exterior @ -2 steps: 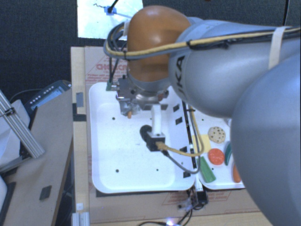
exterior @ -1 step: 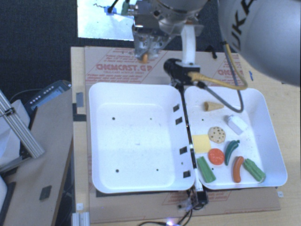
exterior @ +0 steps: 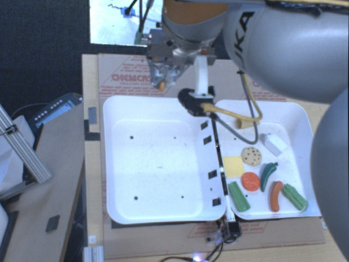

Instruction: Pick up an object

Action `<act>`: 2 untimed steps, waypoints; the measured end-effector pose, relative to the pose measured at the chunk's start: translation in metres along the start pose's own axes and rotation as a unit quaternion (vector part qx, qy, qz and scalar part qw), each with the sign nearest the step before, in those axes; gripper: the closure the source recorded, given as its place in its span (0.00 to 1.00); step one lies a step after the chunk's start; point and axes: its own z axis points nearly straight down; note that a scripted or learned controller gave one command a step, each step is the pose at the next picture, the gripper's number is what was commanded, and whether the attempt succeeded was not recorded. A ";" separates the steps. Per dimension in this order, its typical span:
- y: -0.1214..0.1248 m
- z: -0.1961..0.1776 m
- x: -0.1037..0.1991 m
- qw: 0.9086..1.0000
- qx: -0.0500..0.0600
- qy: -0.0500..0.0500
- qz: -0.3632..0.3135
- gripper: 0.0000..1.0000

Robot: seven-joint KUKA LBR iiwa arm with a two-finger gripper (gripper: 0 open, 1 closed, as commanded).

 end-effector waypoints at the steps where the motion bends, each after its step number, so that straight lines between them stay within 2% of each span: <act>1: -0.031 0.060 0.006 1.000 0.000 0.001 -0.002 1.00; 2: -0.056 0.095 0.006 1.000 0.000 0.001 -0.001 1.00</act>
